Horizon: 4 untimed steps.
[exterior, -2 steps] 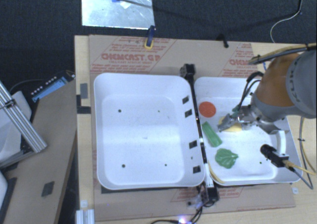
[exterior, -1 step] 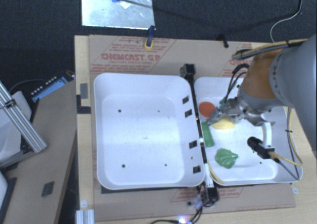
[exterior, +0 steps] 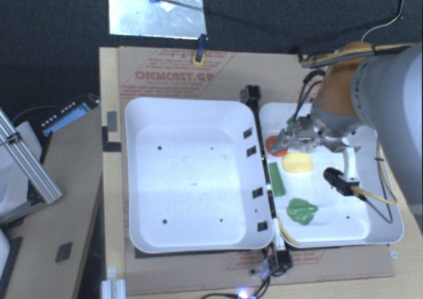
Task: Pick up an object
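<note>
hand (exterior: 285,140) over orange object (exterior: 275,146)

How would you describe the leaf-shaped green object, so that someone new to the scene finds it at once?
Start at the right bin, the one the arm reaches into. Go to its front part, near the divider between the bins. There lies the green leaf-shaped piece, flat with a wavy outline, unlike the straight green strip and the yellow piece behind it.

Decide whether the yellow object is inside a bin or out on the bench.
Inside. The yellow object lies on the floor of the right bin, within its rim, beside the gripper.
</note>
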Available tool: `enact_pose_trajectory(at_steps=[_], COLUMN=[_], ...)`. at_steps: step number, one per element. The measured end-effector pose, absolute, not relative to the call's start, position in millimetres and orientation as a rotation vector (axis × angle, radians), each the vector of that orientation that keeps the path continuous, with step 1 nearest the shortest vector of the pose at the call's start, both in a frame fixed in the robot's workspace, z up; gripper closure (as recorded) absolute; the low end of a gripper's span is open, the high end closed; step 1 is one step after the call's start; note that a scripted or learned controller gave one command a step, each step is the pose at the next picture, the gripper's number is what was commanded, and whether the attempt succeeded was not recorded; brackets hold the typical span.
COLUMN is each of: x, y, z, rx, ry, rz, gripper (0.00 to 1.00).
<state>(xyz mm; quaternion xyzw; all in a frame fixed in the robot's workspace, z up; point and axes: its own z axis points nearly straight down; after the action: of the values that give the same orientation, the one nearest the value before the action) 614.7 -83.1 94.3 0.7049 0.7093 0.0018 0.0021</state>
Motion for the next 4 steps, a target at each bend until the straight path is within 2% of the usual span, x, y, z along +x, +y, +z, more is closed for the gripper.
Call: enact_pose_trajectory(at_steps=[1,2,3,4], x=[534.4,599.7,599.0,612.2], y=[-118.3,-98.1,-99.7,-109.9], z=[83.1,85.4,97.8,351.1], rx=[2.230,2.209,2.209,2.203], ry=[2.220,2.226,2.223,2.214], rz=[-0.008,0.008,0.010,0.019], gripper=[0.00,0.00,1.00,1.00])
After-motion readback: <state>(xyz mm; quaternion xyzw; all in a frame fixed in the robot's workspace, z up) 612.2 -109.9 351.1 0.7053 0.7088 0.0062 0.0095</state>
